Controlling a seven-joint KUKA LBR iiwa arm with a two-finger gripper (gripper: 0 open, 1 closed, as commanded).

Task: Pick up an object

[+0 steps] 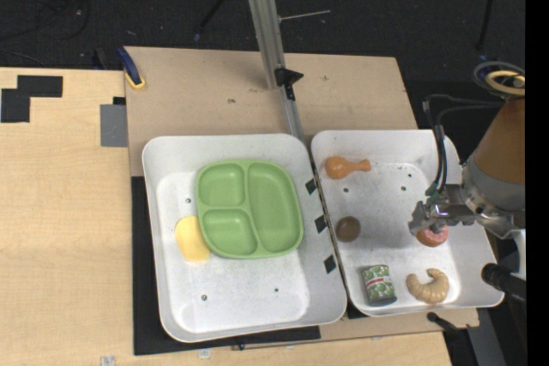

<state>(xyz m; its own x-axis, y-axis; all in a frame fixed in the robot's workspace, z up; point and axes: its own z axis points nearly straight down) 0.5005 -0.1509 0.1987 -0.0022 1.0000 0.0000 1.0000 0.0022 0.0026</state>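
In the right bin [390,143] lie an orange drumstick-shaped toy [344,167], a small brown ball [347,228], a green printed can [377,284], a tan croissant [430,285] and a red round object [432,236]. My gripper [431,222] hangs at the bin's right side, directly over the red object, which shows just under its tip. The gripper body hides the fingers. The arm's orange band [506,141] rises to the right.
The left bin [163,159] holds a green divided plate [250,208] and a yellow lemon-like object [191,238] beside it. A metal post [264,26] stands behind the bins. Black clips [319,223] sit along the seam between the bins.
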